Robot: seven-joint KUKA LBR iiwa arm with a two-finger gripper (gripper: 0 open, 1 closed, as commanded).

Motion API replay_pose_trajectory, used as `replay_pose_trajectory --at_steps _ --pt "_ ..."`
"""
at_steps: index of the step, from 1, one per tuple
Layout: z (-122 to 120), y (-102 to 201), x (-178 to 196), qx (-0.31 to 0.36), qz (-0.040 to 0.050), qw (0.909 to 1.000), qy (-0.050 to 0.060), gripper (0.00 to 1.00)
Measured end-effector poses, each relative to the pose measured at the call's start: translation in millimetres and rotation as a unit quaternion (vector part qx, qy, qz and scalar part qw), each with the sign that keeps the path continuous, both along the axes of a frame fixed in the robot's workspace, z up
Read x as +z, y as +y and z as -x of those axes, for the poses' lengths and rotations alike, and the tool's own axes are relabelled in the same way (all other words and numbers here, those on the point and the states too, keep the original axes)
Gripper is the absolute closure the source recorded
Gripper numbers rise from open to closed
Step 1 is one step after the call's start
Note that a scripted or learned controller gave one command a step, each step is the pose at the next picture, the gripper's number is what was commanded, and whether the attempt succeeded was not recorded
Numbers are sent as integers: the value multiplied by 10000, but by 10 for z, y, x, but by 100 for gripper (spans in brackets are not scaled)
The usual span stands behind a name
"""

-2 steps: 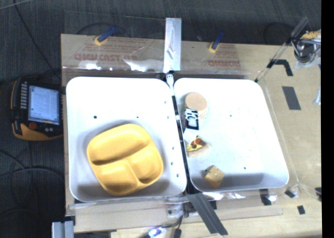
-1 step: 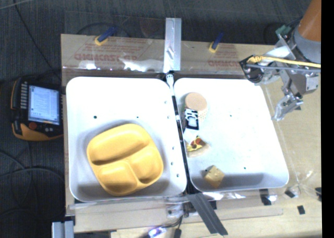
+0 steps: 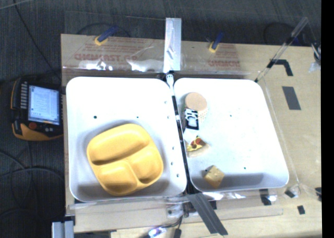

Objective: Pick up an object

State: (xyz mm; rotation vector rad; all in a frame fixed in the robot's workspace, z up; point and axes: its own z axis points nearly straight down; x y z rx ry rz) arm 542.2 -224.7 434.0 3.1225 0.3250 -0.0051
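Camera view from above shows three small things along the left wall of the right bin (image 3: 261, 127): a paper cup (image 3: 194, 107) with a dark print, a wedge-shaped toy (image 3: 197, 145) and a tan lump (image 3: 213, 176). Open white floor lies to their right. A smooth yellow divided plate (image 3: 124, 158) lies in the left bin (image 3: 94, 101). Whether the pincer is open or closed cannot be told.

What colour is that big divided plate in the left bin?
Yellow. The divided plate shows plainly in the camera view, lying in the left bin.
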Motion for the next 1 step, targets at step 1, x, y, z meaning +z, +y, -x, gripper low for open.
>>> replay_pose_trajectory --at_steps 1 --pt "-8 10 85 15 12 10000 24 100"
